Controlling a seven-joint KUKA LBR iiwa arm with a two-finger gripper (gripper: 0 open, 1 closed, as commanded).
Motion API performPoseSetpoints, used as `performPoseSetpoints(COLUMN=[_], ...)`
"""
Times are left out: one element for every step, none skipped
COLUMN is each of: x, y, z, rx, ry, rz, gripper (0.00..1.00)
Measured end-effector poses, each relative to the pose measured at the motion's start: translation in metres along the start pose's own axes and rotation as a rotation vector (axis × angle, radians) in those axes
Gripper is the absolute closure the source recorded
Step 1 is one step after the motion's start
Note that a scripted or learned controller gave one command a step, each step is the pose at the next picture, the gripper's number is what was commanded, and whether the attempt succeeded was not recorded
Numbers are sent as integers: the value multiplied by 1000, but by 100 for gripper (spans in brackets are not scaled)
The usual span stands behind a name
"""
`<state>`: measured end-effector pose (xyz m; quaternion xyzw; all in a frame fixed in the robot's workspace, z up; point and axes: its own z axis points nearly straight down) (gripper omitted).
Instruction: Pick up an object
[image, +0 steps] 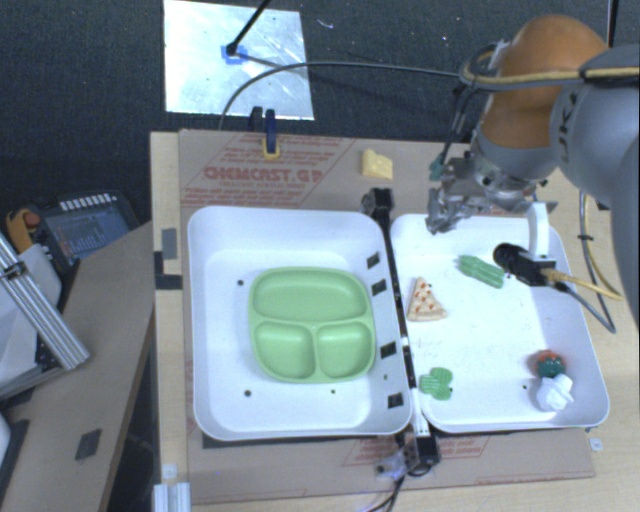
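Right bin holds the pickable bits: pizza slice near its left wall, green pickle mid-bin. Gripper hangs above the bin's back-left corner, nothing gripped; claw state can't be told.

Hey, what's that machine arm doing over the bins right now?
Pincer above right bin's far edge, nothing in it. Pizza slice toy and green pickle toy untouched. Nothing blocking.

Lighting: bright, even, from overhead. Two shallow white plastic bins near overexposure, with little surface detail. Glare: crinkled silver foil sheet, patchy white highlights. Shadows: soft and short, beneath the light green compartment tray. Dark carpet: dim, grainy. Focus: moderate overall; the grey and orange arm slightly soft. Resolution low.
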<state>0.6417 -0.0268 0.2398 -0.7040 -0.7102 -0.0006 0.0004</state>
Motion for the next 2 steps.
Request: performPoseSetpoints(x=[54, 119], y=[1, 3], z=[16, 12], rx=[0, -2], ry=[0, 2], rz=[-1, -2], gripper=[100, 100])
